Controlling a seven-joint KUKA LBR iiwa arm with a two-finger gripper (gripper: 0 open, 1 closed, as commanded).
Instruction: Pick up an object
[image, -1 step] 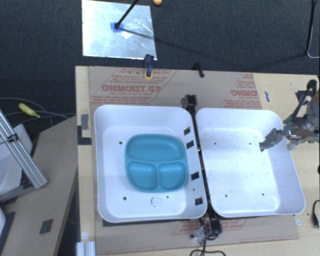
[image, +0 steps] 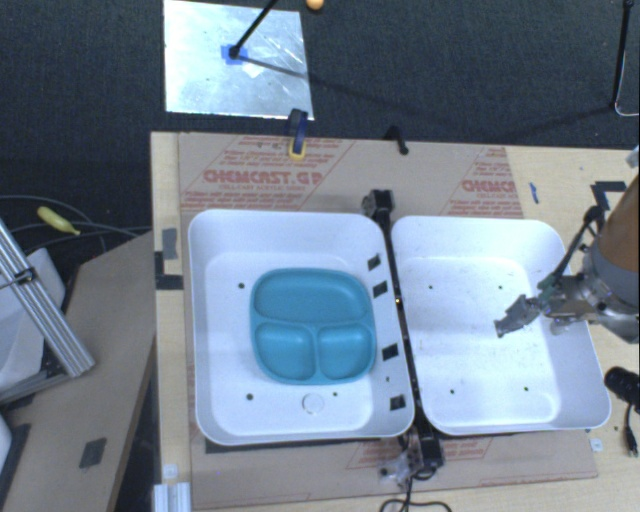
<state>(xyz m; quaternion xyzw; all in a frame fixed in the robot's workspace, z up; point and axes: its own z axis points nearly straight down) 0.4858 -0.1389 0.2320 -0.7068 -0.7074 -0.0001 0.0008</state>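
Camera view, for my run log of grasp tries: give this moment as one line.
gripper: over right bin, nothing seen between its fingers | blue tray: flat in left bin, apart from gripper | pick: not yet done

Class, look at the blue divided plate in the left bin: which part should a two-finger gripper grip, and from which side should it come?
Probably the raised outer rim of the plate, from above. It lies flat on the left bin floor, so its sides offer no hold, but the thin rim fits between two fingers. The right edge is nearest the gripper, which now hangs over the right bin.

Overhead, slanted, seemingly mid-distance; both bins (image: 400, 300)
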